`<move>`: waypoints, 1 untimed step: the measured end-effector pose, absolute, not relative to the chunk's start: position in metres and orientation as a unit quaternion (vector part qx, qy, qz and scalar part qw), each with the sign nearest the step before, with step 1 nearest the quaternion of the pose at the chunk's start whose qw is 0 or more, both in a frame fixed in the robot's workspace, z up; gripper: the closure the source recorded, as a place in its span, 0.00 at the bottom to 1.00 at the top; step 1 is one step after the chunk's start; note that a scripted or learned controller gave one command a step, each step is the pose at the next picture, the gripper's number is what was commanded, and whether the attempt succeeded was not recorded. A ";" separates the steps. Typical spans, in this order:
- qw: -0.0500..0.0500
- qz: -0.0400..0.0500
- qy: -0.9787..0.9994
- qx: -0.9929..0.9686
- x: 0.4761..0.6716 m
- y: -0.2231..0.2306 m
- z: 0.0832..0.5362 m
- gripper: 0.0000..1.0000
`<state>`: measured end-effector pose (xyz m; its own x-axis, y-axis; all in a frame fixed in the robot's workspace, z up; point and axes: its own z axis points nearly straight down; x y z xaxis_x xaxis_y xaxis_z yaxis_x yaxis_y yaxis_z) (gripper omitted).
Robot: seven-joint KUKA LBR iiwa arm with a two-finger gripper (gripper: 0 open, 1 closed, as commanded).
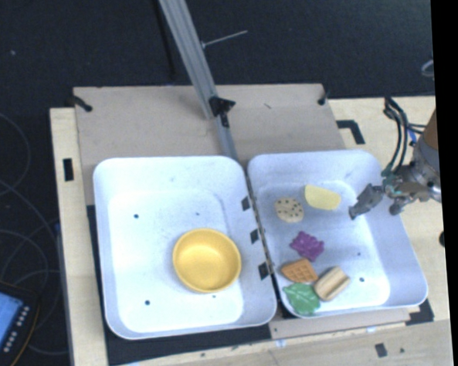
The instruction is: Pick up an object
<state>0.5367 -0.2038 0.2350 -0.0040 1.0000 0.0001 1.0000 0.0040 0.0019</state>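
Yellow wedge [323,197], pale, smooth

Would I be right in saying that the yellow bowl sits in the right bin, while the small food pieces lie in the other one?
Not quite: the camera view shows the yellow bowl in the left bin. The small food pieces lie in the other one, the right bin.

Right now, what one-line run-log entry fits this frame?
stage: approach | gripper: over right bin, holding nothing | nearest: yellow piece | left bin: yellow bowl
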 end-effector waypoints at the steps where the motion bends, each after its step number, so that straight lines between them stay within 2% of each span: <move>1: 0.001 0.001 0.708 0.706 0.537 -0.204 0.235 0.00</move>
<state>0.5368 -0.2036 0.2350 -0.0036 1.0000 0.0006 1.0000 0.0036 0.0023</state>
